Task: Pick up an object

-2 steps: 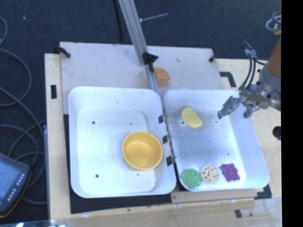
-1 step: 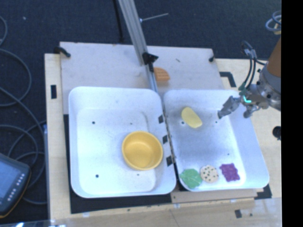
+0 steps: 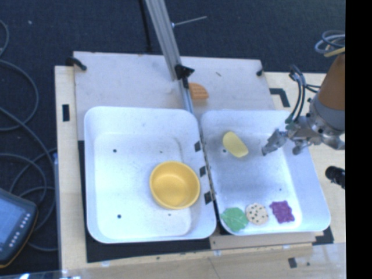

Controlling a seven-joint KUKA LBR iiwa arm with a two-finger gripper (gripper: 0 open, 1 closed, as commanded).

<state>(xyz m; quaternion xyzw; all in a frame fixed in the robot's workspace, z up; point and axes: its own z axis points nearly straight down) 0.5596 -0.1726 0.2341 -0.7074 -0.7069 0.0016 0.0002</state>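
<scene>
The gripper (image 3: 274,145) hangs over the right bin (image 3: 302,179), jaws apart, holding nothing. The nearby yellow toy (image 3: 235,144) looks light, rigid, smooth; grasp across its narrow width.

A single fixed camera looks down on the bench (image 3: 133,77) from above, at a slant rather than straight overhead. It stands far enough back to take in both white bins whole: the left bin (image 3: 104,132) fills the middle-left of the picture and the right bin (image 3: 302,185) the middle-right, their shared edge running almost down the centre. Dark floor with cables shows past the far and left edges of the bench. A metal pole (image 3: 165,36) slants from the top of the picture down toward the bins. The arm (image 3: 331,97) enters from the right edge.
</scene>
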